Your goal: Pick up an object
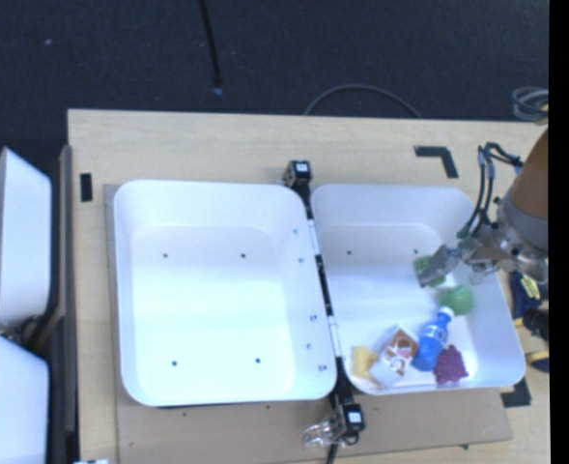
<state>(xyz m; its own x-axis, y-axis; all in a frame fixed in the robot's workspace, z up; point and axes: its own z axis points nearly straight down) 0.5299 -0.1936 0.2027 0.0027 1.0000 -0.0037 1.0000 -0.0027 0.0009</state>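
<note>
My gripper hangs low over the right side of the right bin, reaching in from the right edge. A green object lies just below and right of it, and a small green patch shows at the gripper's left tip. Toward the bin's front lie a blue bottle with a white cap, a purple grape-like piece, a red and white packet and a yellow piece. Whether anything is held is unclear.
The left bin sits beside the right one, joined by a black-clamped divider. The arm's grey wrist with cables overhangs the right bin's far right wall. White boxes stand off the bench's left edge.
</note>
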